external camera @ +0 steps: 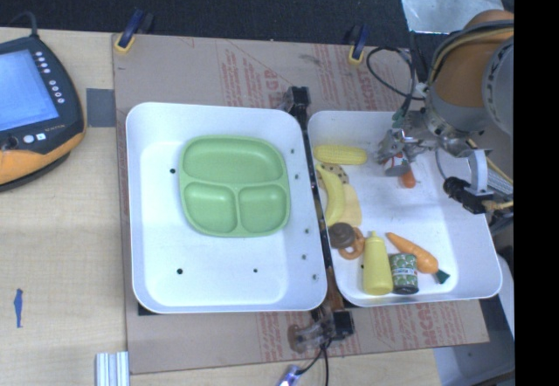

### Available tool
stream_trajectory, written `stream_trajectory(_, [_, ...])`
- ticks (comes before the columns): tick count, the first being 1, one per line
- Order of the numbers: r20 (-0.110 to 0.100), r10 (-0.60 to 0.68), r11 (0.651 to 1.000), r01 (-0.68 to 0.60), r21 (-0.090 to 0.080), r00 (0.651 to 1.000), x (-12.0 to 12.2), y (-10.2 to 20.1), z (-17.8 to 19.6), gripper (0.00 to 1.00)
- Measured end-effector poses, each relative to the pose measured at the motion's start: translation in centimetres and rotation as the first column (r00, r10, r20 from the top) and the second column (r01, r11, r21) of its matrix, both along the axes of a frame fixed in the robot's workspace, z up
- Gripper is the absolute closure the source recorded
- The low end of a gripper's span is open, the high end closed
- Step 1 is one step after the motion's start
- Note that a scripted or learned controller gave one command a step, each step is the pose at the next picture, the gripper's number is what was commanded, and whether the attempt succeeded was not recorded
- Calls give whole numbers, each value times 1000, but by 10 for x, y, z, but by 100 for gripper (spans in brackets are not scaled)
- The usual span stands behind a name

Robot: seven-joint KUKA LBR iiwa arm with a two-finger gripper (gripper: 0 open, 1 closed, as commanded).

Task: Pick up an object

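My gripper (400,159) hangs low over the far part of the right bin (468,264), right of a yellow corn cob (341,154). A small orange-red piece (407,178) shows just below its tip; whether it is gripped is unclear. Along the bin's left side lies a banana (340,197), with a brown ring-shaped item (348,239) at its near end. At the near edge stand a yellow bottle (376,265) and a dark green can (403,274), with a carrot (416,255) beside them. A green divided plate (236,185) lies in the left bin (140,201).
A teach pendant (31,109) rests on the bench at far left. Clamps (131,31) (356,42) hold the cardboard's far edge. Black cables (389,79) loop above the right bin, and the arm's grey and orange body (476,70) rises at the right.
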State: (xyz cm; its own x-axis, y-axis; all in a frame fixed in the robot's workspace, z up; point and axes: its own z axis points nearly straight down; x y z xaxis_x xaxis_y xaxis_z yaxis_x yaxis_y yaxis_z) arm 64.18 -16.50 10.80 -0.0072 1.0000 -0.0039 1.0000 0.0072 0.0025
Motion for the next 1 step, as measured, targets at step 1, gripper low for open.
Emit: stream_trajectory(1, [-4,-2,1000,2,5,1000,-4,76,85,100])
